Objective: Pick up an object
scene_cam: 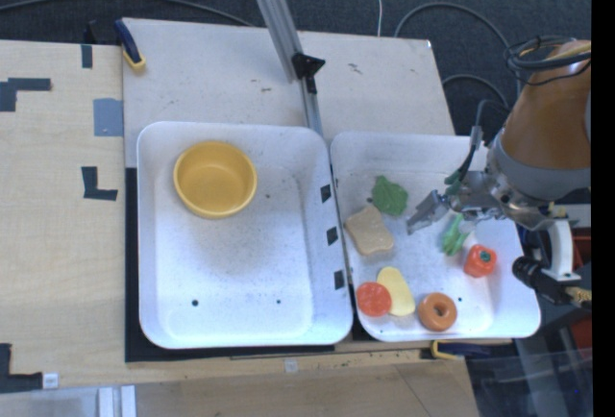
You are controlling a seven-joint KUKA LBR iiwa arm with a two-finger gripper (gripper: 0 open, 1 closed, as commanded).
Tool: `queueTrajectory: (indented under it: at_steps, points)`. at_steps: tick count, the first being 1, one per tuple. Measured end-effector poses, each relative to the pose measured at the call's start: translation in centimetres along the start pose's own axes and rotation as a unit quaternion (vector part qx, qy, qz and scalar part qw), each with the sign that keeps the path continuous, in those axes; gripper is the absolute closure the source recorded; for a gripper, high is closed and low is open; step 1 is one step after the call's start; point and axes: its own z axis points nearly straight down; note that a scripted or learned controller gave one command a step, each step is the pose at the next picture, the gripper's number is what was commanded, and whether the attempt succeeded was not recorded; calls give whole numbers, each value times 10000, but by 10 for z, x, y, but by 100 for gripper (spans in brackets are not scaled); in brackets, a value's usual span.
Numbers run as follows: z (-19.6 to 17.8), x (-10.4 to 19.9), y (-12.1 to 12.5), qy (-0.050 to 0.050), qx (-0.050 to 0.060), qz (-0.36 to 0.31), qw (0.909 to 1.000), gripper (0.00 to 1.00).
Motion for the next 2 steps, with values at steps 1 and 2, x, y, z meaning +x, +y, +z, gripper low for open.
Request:
queueTrajectory:
  at_steps: [1, 2]
  points:
    - [0, 0, 0, 1, 1, 1, 10000, 0]
    - [49, -6, -8, 2, 29, 13, 10000, 0]
